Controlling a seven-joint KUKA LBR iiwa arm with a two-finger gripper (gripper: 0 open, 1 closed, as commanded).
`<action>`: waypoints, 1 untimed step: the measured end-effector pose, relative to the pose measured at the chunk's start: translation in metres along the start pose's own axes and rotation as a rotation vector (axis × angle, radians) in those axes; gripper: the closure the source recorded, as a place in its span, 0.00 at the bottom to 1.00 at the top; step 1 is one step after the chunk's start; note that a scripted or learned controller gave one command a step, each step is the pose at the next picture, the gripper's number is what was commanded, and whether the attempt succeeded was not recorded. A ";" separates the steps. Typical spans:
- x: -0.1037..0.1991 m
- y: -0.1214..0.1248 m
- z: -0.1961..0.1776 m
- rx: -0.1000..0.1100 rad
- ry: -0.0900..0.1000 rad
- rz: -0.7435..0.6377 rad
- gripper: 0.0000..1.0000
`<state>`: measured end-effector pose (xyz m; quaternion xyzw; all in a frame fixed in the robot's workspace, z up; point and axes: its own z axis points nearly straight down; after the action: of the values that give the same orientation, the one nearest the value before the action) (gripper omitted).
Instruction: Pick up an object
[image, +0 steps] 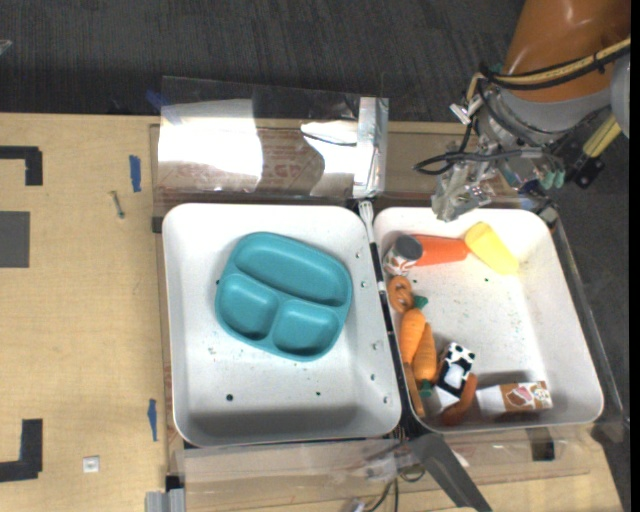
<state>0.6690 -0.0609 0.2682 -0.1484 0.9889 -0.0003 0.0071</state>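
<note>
Camera view: one teal tray (284, 296) in left bin (190, 400); pincer (460, 195), state unclear, above right bin (560, 330).

Teal divided tray (284, 294) in left bin (190, 300), crumpled clear plastic sheet (270, 150) behind it

A single fixed camera looks down on the bench (70, 300) from above, tilted at a slant so the far edge sits at the top of the frame and the near edge at the bottom. It stands far enough back to take in both white bins whole: the left bin (190, 400) fills the middle of the frame, the right bin (560, 330) lies toward the right. The arm (560, 50) enters at the far right corner, cut off by the frame's top edge.
</note>
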 end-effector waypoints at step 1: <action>-0.015 0.056 0.053 -0.006 0.011 -0.140 1.00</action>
<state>0.6673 -0.0031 0.2155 -0.2174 0.9761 0.0012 0.0014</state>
